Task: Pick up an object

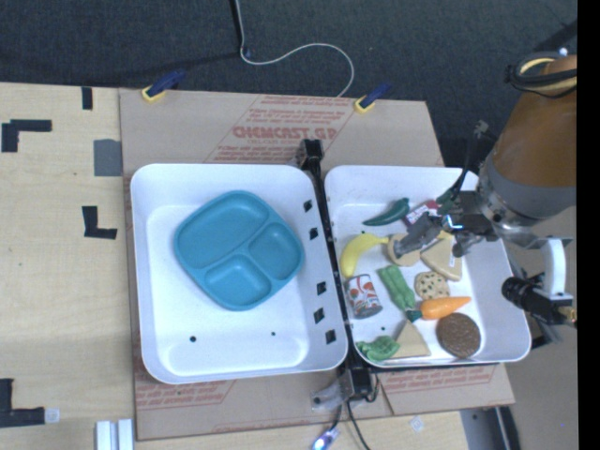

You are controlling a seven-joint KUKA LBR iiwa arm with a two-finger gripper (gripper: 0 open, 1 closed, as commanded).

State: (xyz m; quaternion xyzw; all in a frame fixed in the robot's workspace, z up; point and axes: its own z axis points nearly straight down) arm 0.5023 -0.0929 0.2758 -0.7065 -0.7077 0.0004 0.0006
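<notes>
The arm (grey, orange-banded) is nearest the camera, reaching over the right bin's far right corner. The left bin carries a blue plate at its middle. The gripper hangs low at the right bin's middle; whether its claw is apart or together I cannot tell. Just beside it lie a banana, pepper, cookie and carrot; a can sits nearer the left edge.
</notes>
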